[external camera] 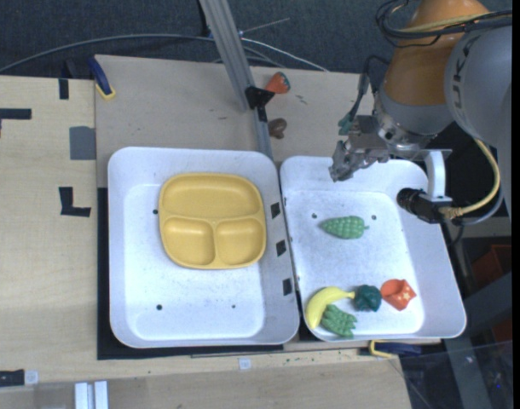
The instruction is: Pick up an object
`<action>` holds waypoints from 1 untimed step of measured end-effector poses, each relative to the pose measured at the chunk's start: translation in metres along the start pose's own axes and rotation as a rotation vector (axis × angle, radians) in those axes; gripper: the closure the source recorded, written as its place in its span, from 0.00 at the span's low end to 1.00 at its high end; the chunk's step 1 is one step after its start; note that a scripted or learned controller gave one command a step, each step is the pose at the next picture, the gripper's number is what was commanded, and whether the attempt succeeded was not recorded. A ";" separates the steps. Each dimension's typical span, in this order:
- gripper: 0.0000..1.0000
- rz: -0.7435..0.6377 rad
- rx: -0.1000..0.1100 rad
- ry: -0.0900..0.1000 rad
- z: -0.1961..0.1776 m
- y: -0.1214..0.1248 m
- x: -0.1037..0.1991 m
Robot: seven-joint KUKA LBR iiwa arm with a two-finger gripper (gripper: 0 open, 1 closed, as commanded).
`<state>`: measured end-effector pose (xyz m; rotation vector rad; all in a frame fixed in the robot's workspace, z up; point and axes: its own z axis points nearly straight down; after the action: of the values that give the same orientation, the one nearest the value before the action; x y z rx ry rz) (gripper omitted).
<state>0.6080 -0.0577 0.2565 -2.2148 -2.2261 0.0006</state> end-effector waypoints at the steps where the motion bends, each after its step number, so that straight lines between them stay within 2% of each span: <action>1: 1.00 -0.001 0.003 0.001 0.017 -0.015 0.052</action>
<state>0.5925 -0.0056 0.2397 -2.2122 -2.2256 0.0028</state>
